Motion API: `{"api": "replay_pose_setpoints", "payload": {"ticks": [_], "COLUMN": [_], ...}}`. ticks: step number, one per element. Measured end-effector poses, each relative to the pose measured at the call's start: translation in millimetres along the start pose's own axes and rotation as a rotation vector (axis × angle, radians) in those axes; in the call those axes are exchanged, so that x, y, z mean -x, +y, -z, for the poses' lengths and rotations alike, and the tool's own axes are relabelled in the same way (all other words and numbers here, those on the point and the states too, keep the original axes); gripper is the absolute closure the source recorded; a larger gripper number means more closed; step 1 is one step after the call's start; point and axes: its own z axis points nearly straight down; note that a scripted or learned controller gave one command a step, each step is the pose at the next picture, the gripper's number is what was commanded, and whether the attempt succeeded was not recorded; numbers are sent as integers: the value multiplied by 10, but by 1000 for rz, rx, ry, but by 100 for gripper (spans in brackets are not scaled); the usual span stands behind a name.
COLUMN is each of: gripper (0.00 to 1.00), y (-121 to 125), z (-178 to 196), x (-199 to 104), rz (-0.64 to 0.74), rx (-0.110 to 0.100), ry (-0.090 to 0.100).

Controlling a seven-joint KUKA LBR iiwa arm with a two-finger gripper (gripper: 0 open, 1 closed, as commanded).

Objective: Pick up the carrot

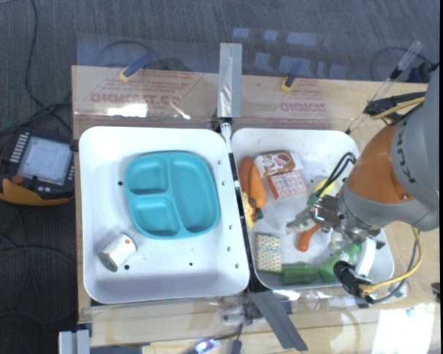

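1. Nearest the lens, the grey arm [399, 175] reaches over the right bin [332, 140].
2. Leftward, the teal tray [170, 194] fills the left bin [111, 271].
3. Against the right bin's left wall lies the carrot [252, 183]: stiff, light, smooth; grip mid-body.
4. Whether the gripper [319, 223] is apart or together, I cannot tell.

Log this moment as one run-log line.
task: pick up carrot | carrot: right bin, left edge, untouched | gripper: mid-bin, near small orange piece | left bin: blue tray

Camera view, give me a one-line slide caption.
KUKA arm's claw hovers over the right bin, carrot lying by its left wall; blue tray in left bin.
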Motion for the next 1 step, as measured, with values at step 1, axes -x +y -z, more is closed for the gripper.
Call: {"api": "replay_pose_setpoints", "payload": {"ticks": [1], "gripper": [0], "y": [276], "z": [-232], "x": [437], "rz": [-85], "rx": [11], "ry": [9]}}
